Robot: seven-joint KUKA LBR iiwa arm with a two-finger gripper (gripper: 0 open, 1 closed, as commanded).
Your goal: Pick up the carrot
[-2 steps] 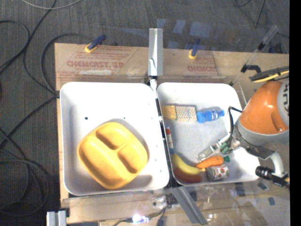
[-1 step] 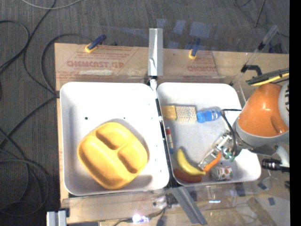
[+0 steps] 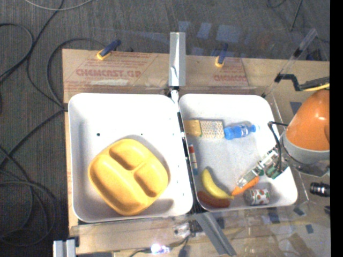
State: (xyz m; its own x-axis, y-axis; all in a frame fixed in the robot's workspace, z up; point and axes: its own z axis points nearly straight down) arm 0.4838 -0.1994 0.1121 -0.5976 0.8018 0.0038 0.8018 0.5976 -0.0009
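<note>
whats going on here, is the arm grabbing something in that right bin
The arm's gripper is down in the right bin, right at the upper end of the carrot. The carrot lies on the bin floor next to a banana and a small can. A yellow divided plate sits in the left bin.

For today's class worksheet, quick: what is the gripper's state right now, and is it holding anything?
Gripper: over the right bin, at the carrot; open or shut cannot be told.

In the right bin, the carrot lies between a banana and the jaws.
</note>
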